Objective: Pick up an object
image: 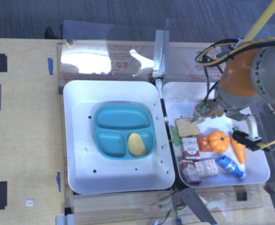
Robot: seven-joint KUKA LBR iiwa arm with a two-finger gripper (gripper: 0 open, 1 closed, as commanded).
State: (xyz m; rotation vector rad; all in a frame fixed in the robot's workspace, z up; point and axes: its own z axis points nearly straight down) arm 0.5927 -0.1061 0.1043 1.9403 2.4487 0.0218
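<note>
- As the arm reached in from the right of the camera view, you had its gripper [204,110] low over the far part of the right bin [261,172], just beside the cracker [188,128].
- You could not have read the tool's state from that slant: the wrist hid most of it, so I cannot tell whether it was apart or together, and nothing showed clamped in it.
- The likely targets all lay on the floor of that bin: the cracker, an orange pumpkin-like toy [218,141], a carrot [238,152], a blue bottle [231,166] and what looked like two small red-and-white packets [190,147].
- In the left bin [76,139] sat a blue divided tray [121,121] with a yellow lemon-like piece [137,144] in its lower right compartment.
- Judged from this, you had the approach made; the grasp and the lift were not yet done.
</note>
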